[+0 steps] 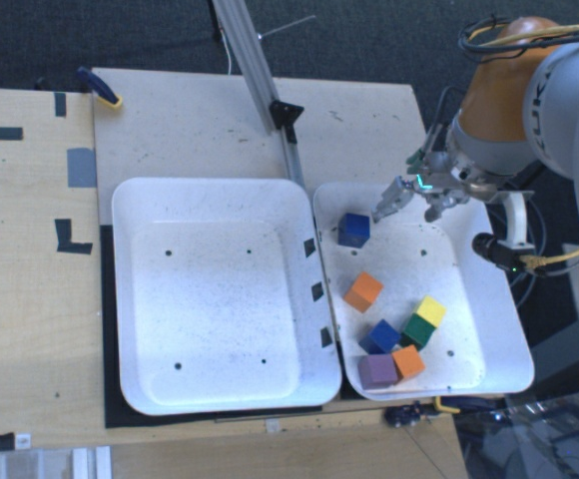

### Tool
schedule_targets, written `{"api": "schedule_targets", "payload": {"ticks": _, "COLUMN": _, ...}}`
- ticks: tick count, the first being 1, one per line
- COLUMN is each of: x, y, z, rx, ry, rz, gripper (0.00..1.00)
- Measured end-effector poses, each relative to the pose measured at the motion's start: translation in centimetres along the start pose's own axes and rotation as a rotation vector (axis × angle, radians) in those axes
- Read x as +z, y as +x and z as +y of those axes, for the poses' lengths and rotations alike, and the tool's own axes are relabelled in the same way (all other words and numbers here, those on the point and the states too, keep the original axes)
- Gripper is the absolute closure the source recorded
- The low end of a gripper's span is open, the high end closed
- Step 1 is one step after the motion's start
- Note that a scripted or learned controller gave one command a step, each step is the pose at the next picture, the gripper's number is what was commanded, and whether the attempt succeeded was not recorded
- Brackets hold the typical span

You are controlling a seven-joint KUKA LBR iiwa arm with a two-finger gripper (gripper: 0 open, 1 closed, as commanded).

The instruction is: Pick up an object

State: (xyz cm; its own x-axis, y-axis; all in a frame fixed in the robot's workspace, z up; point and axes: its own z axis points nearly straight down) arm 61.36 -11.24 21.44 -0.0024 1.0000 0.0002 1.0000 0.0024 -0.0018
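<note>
From above, the bench (200, 128) carries two shallow white bins side by side. The left bin (130, 267) lies at about nine o'clock from the middle of the frame; the right bin (489, 347) lies at about four o'clock and holds all the blocks.

The arm (529, 88), grey with an orange band, comes in from two o'clock. Its gripper (415, 202) hangs over the upper part of the right bin, and the jaws stand apart with nothing between them: one finger points toward eight o'clock, the other toward six o'clock.

A dark blue cube (353, 230) sits near the bin's upper left corner, at about eight o'clock from the gripper and just beside the tip of the nearer finger; whether the two touch cannot be told. Below it, toward six o'clock, an orange cube (363, 291) stands alone near the bin's left wall.

Farther toward five o'clock a cluster lies near the bin's lower edge: a yellow block (430, 312) at the top, a green block (418, 332) touching it just below, a blue block (381, 336) at nine o'clock from the green one, a purple block (377, 370) under the blue one, and a small orange block (408, 362) at three o'clock from the purple one, touching it.

A grey metal rail (250, 53) runs from twelve o'clock down to the gap between the bins.
</note>
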Motion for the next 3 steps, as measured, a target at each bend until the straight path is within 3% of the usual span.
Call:
{"api": "schedule_targets", "payload": {"ticks": 2, "x": 11.9, "y": 0.2, "z": 0.0, "rx": 0.001, "ry": 0.005, "rz": -0.001, "gripper": 0.0}}
{"api": "schedule_targets", "payload": {"ticks": 3, "x": 10.5, "y": 0.2, "z": 0.2, "rx": 0.0, "ry": 0.001, "rz": 0.0, "gripper": 1.0}}
